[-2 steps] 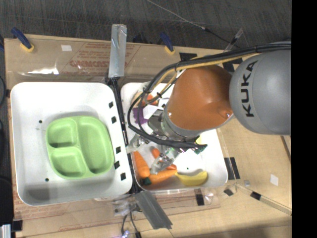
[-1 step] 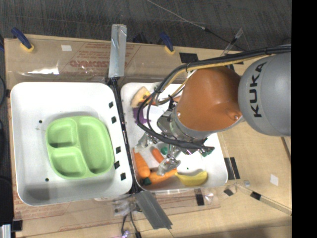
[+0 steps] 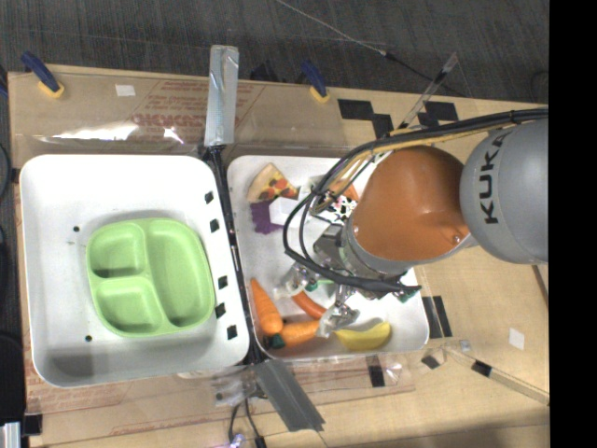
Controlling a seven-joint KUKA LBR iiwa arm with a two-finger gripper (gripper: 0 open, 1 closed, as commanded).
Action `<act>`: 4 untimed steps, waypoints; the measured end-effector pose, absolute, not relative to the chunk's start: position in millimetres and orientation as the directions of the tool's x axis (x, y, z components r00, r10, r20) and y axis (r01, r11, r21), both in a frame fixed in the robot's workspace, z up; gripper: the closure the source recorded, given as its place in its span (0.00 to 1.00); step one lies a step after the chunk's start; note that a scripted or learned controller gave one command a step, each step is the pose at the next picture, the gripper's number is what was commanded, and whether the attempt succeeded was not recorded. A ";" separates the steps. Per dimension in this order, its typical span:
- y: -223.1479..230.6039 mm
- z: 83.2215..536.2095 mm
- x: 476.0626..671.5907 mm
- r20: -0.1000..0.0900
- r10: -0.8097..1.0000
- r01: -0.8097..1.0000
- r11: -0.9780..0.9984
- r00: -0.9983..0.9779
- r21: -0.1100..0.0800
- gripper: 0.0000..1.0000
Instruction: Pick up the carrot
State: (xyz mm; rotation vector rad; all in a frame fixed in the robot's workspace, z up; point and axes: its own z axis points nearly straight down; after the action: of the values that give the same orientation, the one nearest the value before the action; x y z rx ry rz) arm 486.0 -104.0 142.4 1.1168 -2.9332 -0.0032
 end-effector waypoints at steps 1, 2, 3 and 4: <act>-97.2 95.8 496.0 -0.001 -0.846 -0.846 0.534 -0.534 -0.007 0.00; -98.2 90.9 476.7 0.001 -0.955 -0.954 0.298 -0.298 0.006 0.00; -98.9 92.3 477.7 -0.001 -0.992 -0.992 -0.125 0.125 -0.003 0.00; -95.8 103.7 480.1 -0.002 -0.991 -0.991 -0.133 0.133 -0.007 1.00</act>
State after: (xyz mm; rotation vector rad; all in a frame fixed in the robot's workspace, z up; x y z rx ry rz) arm 480.1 -95.8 103.7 2.3694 -2.0731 0.0049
